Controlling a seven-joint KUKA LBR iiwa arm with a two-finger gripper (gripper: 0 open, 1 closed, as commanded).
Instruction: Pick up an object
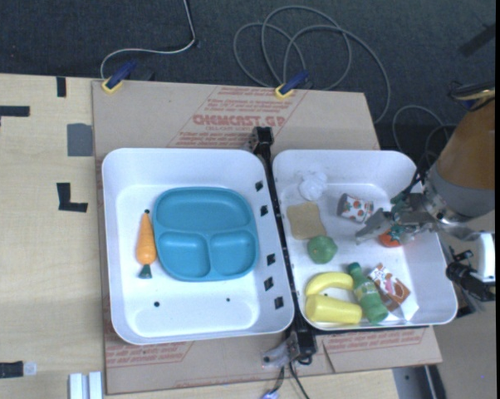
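Observation:
The gripper (381,224) hangs low over the right side of the right bin (341,163), reaching in from the right. Just under it lies a small red object (390,240), partly covered by it. Left of the gripper is a tipped cup with a red pattern (355,207). Further left are a tan square piece (304,220) and a green ball (321,248). Toward the bin's front lie a yellow banana (328,283), a yellow block (333,310), a green bottle (366,294) and a red-and-white packet (390,286).
A white crumpled item (312,185) sits at the back of the right bin. The left bin (121,173) holds a blue divided plate (207,233) and an orange carrot (145,238) beside it. A black divider (271,223) separates the bins. Cables lie behind the bench.

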